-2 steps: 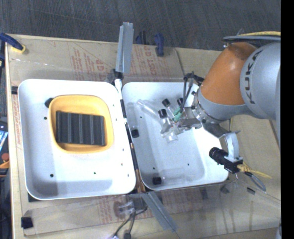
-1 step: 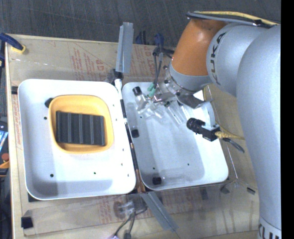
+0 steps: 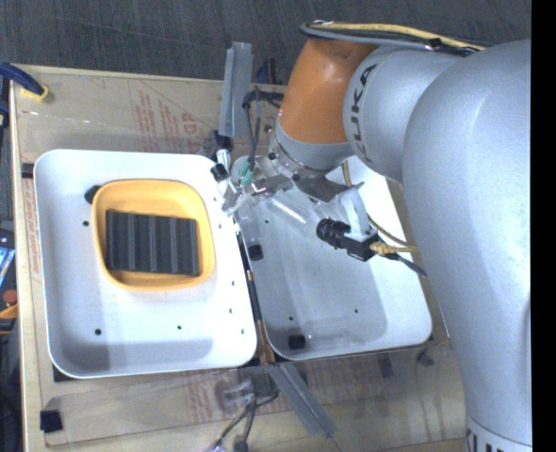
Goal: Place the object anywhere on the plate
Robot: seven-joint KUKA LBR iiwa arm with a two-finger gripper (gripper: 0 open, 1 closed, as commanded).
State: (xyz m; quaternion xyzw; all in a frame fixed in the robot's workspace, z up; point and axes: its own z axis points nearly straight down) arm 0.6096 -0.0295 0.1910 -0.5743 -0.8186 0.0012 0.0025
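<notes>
On the bench [image 3: 118, 97], the left white bin [image 3: 71, 337] holds a yellow plate [image 3: 153, 196] with a dark ribbed object [image 3: 154, 244] lying on its middle. The pincer [image 3: 243, 188] hangs over the seam between the bins, near the plate's right rim; its grip state cannot be told.

A wooden worktop [image 3: 118, 102] carries two white bins side by side: the left bin [image 3: 137, 347] and the right bin [image 3: 353, 318].
</notes>
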